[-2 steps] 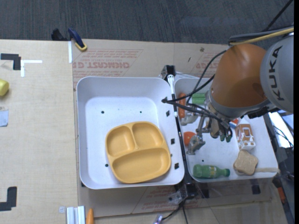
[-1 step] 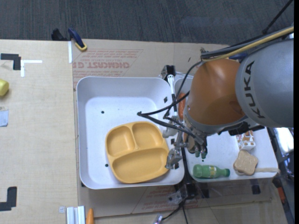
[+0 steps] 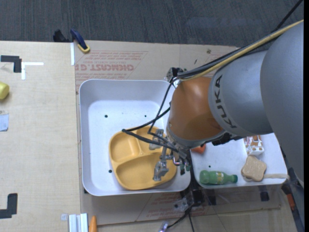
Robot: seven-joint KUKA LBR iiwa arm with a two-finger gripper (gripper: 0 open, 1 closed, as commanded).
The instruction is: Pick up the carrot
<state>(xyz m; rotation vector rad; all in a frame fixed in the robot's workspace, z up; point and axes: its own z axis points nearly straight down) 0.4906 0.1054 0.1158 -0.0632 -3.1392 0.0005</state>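
The end effector [image 3: 164,166], grip state indiscernible, hangs over the yellow divided plate [image 3: 130,163] in the left bin [image 3: 96,129], apart from the carrot [image 3: 198,149] beneath the arm.

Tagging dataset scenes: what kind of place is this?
Likely a robotics lab pick-and-place bench: an industrial arm over two white bins, toy food like a green bottle and bread slice, clamps on a cardboard-covered bench.
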